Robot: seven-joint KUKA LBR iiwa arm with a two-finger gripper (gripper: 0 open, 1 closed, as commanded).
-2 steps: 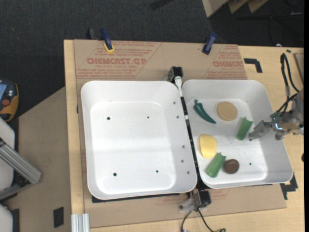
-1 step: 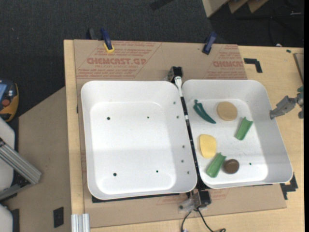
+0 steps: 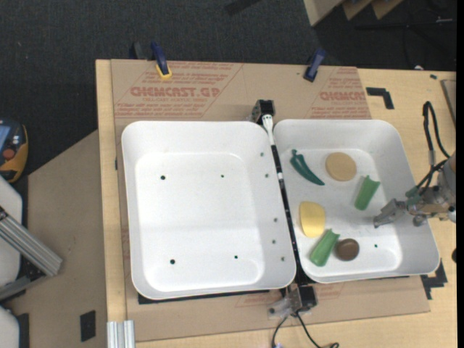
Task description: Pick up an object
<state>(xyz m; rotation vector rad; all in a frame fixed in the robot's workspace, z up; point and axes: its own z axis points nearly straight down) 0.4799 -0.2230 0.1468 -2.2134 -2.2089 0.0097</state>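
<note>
The green block is looking light and rigid; you are nearing it, gripper open, so pinch its long sides.

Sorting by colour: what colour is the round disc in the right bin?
Tan, the round disc in the camera view.

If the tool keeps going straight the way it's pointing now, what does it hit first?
The tool points left across the right bin. Bare bin floor comes first, then probably the yellow piece; the light green block sits just above that line. Depth is unclear from this view.
</note>
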